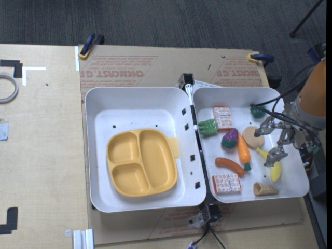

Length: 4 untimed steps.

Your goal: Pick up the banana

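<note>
My end effector (pixel 274 141) hangs at the right of the frame, low over the right bin (pixel 290 193), its fingers spread apart and holding nothing. The banana (pixel 275 171) lies just below it, near the bin's lower right, touching or nearly touching the lower fingertip; I cannot tell which. Left of the banana sit a carrot (pixel 244 149), a sausage (pixel 230 165) and a cone (pixel 265 189). The left bin (pixel 98 139) holds a yellow divided plate (pixel 141 161).
</note>
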Tool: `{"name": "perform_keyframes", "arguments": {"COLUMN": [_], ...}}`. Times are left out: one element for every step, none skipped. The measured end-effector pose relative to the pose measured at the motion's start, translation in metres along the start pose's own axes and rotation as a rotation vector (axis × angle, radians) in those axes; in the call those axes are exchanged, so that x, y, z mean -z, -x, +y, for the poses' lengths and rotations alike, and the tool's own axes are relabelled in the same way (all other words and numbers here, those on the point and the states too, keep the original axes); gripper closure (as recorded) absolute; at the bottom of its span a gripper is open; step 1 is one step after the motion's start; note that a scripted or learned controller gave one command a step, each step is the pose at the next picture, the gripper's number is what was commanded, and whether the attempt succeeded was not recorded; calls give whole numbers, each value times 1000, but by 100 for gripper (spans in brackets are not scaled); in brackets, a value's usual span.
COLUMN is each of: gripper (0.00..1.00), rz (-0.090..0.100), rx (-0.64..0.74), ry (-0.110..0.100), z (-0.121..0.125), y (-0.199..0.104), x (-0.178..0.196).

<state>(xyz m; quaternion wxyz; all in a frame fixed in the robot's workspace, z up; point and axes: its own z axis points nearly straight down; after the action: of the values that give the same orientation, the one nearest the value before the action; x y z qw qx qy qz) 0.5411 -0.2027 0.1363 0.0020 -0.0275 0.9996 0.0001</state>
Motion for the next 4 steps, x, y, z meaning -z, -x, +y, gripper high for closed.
{"name": "perform_keyframes", "arguments": {"gripper": [0, 0, 0, 0], "rz": [1, 1, 1, -1], "rx": [404, 818, 1061, 1415], "ry": [1, 2, 2, 10], "z": [-18, 21, 13, -14], "y": [-25, -24, -52, -18], "x": [-43, -44, -44, -44]}}
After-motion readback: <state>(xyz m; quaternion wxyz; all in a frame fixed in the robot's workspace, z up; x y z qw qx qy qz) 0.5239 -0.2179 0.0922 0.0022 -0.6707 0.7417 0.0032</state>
